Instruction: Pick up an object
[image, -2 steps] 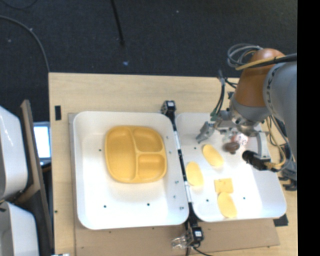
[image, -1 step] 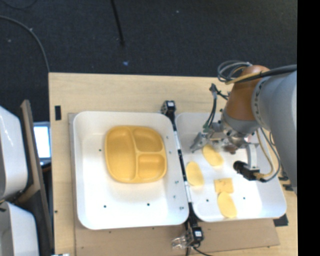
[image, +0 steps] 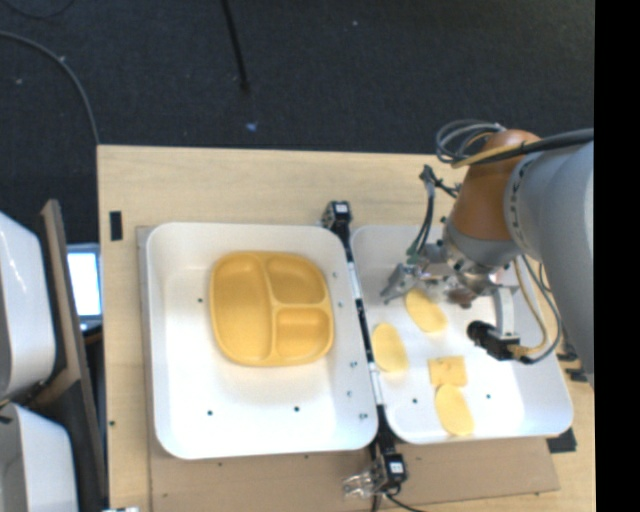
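The two shallow white bins (image: 180, 400) look like smooth, slightly glossy plastic, on a pale matt wooden bench (image: 250, 165). The yellow divided tray (image: 270, 307) appears matt plastic; the arm's grey casing (image: 560, 200) looks smooth.

Beyond my fingers, past the bench's far edge, I note a dark speckled floor (image: 300, 70). A thin black cable (image: 75, 85) curves across it, and a dark rod (image: 235, 45) slants down toward the bench. The bench top (image: 250, 185) beneath me is pale wood, evenly lit. Well away from my fingers, at the far side of the bench, stand white boxes (image: 25, 300), a brown board (image: 70, 330) on edge, and a pale blue glowing panel (image: 85, 285).
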